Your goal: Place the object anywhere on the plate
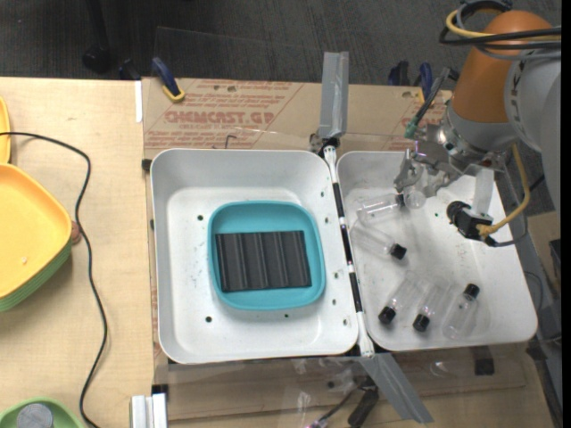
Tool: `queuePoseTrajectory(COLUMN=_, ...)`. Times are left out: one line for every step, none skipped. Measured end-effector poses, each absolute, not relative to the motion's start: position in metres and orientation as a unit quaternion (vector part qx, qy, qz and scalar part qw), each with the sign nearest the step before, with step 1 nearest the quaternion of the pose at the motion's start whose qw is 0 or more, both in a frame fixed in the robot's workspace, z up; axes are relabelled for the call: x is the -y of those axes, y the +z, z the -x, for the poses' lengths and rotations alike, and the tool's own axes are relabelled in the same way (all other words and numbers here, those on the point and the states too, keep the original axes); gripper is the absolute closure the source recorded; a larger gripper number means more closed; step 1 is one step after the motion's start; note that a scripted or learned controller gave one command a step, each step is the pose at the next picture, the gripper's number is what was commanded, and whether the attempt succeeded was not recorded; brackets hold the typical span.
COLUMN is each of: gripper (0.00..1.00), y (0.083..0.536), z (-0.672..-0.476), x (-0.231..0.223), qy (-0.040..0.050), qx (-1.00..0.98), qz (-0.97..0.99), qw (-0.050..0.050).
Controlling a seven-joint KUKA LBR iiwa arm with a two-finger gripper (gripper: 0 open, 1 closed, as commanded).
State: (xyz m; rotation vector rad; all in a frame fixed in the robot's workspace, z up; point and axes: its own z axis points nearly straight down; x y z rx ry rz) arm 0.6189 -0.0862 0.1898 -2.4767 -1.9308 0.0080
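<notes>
Several clear vials with black caps lie in the right bin (500,328). One clear vial (378,209) lies just below the claw (412,184), its long axis running left to right with a slight upward tilt toward the claw; its cap end cannot be made out. A second vial (385,246) lies a little lower, slanted, its black cap pointing down and right. Three more vials (428,308) lie near the front of the bin, side by side, each slanted on a diagonal.

The claw hangs over the upper part of the right bin, near its back wall. Whether it is apart or together cannot be told, and nothing is seen held in it.

The teal plate (266,257) sits in the middle of the left bin (178,239), with dark ridged strips across its centre. White bin floor shows all around it. The raised rims where the two bins meet stand between the vials and the plate.

On the desk (107,328) to the left lie a black cable (85,266) and yellow dishes (27,239).
</notes>
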Motion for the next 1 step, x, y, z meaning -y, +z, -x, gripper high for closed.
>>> queuePoseTrajectory(gripper=0.0, y=0.1901, z=-0.619, x=0.0862, qy=0.0023, qx=0.615, qz=0.789, qw=0.0)
